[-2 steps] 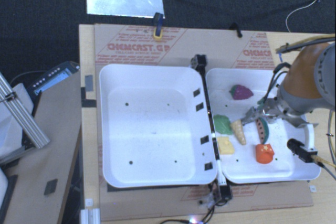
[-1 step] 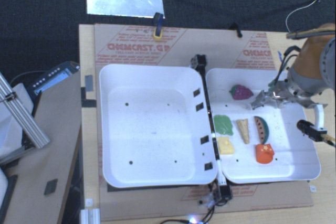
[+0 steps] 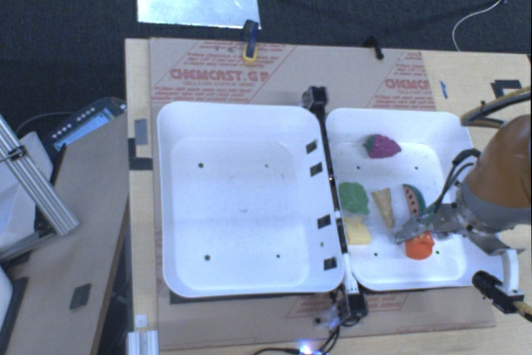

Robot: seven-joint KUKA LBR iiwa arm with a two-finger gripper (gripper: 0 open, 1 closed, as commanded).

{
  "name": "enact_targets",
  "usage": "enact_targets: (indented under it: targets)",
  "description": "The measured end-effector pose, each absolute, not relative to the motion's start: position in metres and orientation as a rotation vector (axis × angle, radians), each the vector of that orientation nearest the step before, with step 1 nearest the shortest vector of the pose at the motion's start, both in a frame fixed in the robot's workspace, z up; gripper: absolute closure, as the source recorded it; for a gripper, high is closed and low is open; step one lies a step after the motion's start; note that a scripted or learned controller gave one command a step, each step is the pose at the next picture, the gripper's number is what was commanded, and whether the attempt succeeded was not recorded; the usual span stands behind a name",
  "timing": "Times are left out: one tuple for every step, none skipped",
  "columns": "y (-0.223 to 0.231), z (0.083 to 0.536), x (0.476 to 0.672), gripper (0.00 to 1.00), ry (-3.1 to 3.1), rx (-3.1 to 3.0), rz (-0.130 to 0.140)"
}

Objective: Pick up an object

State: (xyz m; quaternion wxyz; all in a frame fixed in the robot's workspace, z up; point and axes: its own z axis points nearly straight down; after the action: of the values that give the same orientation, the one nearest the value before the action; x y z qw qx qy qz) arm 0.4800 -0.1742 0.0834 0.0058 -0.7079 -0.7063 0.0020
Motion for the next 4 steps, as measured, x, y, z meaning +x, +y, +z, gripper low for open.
enact_targets:
  targets:
    - [-0.092,0.085,0.57,0.0,-2.241,-2.209,-0.011]
    - [-0.083,0.085,0.6,0.0,-2.231,-2.217,-0.005]
    - [-0.15,0.085,0.629,0.0,-2.225,-2.228,-0.002]
    - [-0.146,0.096,0.629,1.0,-2.233,-2.218,-0.004]
